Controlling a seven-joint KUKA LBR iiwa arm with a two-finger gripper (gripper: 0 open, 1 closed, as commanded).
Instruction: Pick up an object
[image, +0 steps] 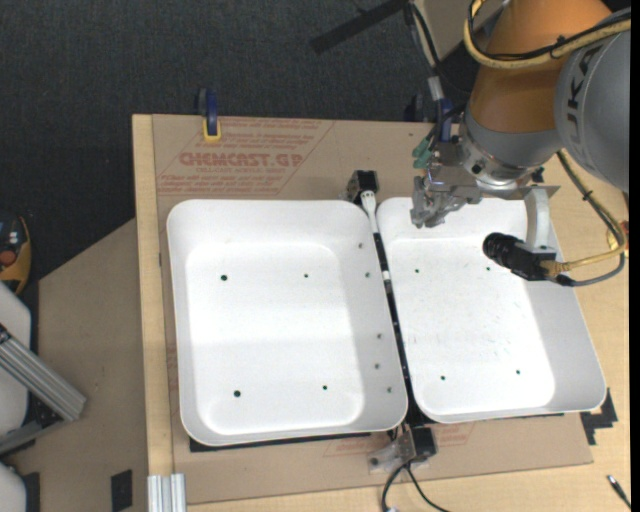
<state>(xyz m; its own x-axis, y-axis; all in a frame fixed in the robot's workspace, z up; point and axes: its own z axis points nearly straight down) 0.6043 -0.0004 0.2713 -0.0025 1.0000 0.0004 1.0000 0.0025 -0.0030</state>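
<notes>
Arm: cut off by the top and right edges.
Claw: too small and dark to read its grip.
Right bin: far rim partly hidden behind the wrist.
Surface: cropped at the bottom edge.

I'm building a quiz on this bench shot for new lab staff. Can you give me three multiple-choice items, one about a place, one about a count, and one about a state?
1. Over which part of the bench does the gripper hang?
A. far edge of the right bin
B. middle of the left bin
C. the cardboard sheet beyond both bins

2. How many white bins lie on the bench?
A. one
B. two
C. three

3. How do the two bins lie with respect to each other?
A. stacked
B. far apart
C. side by side, inner rims meeting

Answers: 1 A, it sits over the right bin's far rim. 2 B, two white bins show. 3 C, their inner rims meet along the middle.
</notes>
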